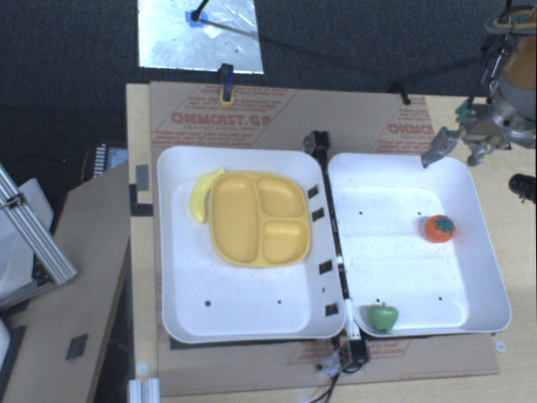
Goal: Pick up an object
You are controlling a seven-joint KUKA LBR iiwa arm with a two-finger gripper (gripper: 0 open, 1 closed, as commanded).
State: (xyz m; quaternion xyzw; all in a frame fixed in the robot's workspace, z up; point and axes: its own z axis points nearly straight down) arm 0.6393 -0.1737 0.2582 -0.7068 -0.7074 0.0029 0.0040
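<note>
An orange tomato-like toy (438,228) with a green stem lies at the right side of the right bin (403,267). A green apple-like toy (382,316) sits at that bin's near left corner. A yellow banana (200,195) rests in the left bin (243,309), tucked against the left side of a yellow divided plate (256,218). My gripper (457,148) hangs above the far right corner of the right bin, its two fingers spread apart with nothing between them. It stands well above and behind the tomato.
A cardboard sheet (277,112) lies under both bins. A black divider strip with clips (329,225) runs between the bins. A shiny metal plate (200,22) lies on the dark floor behind the bench. Aluminium framing (29,233) stands at the left.
</note>
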